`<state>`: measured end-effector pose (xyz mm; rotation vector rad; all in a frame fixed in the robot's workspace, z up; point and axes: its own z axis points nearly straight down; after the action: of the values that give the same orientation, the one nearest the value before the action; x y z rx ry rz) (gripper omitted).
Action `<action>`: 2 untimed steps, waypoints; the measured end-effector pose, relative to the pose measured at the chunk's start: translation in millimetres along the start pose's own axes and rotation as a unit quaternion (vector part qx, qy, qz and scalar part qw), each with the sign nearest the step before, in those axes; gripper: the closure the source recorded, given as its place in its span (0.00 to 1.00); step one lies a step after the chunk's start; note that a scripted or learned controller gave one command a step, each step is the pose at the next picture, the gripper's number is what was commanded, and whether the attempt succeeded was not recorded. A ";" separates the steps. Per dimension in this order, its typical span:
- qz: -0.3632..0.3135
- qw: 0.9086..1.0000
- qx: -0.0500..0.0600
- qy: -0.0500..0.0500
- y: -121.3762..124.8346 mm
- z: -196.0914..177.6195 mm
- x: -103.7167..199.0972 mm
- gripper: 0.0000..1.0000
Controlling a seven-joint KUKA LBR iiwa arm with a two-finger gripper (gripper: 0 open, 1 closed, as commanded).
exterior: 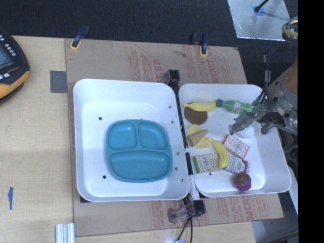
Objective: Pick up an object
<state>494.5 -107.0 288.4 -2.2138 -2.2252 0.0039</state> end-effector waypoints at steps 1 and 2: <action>-0.002 1.000 0.005 0.001 20.7 102.6 28.8 0.00; 0.002 1.000 0.002 0.000 13.2 189.2 -8.8 0.00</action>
<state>507.0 -115.6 99.1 -2.2171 -2.2178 0.0075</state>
